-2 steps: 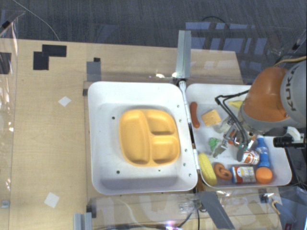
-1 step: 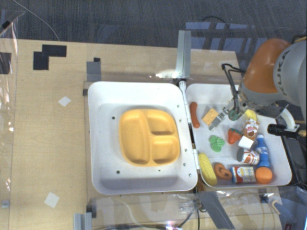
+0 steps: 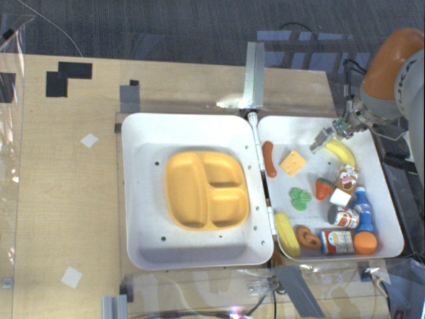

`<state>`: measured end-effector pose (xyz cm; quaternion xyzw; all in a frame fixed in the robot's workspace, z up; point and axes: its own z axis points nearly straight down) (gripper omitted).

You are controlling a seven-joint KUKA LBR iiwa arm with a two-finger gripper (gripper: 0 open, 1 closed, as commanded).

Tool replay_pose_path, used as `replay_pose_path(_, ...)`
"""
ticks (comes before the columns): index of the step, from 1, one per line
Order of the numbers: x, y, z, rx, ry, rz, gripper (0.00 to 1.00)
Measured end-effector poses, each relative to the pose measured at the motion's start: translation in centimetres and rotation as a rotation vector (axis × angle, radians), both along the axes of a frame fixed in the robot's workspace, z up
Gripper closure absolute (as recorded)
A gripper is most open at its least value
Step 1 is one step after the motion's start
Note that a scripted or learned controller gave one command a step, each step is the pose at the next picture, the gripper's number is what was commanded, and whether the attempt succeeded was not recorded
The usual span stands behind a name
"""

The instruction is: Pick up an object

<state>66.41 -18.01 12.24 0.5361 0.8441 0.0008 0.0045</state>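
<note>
The right bin (image 3: 392, 238) holds several toy foods: a red sausage (image 3: 268, 159), a cheese wedge (image 3: 293, 163), a banana (image 3: 340, 153), a strawberry (image 3: 323, 189), a green leafy piece (image 3: 300, 198), a corn cob (image 3: 285, 232), a brown ring (image 3: 307, 236), an orange (image 3: 365, 242), and small bottles and cans (image 3: 339, 241). My gripper (image 3: 332, 137) hangs over the bin's far right corner, just above the banana's upper end. It is open, and nothing lies between its fingers.
The left bin (image 3: 143, 244) holds a yellow divided plate (image 3: 206, 189). A metal post (image 3: 255, 78) stands behind the ridge between the two bins. The arm's orange band (image 3: 392, 62) rises at the far right.
</note>
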Motion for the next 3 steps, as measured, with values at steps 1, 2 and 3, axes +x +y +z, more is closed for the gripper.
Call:
replay_pose_path(1,0.4,0.4,1.4,-0.002,-0.010,0.012,1.00)
replay_pose_path(2,0.4,0.4,1.4,-0.001,-0.009,0.013,0.00)
replay_pose_path(3,0.7,8.2,-1.7,0.006,0.001,-0.275,0.00)
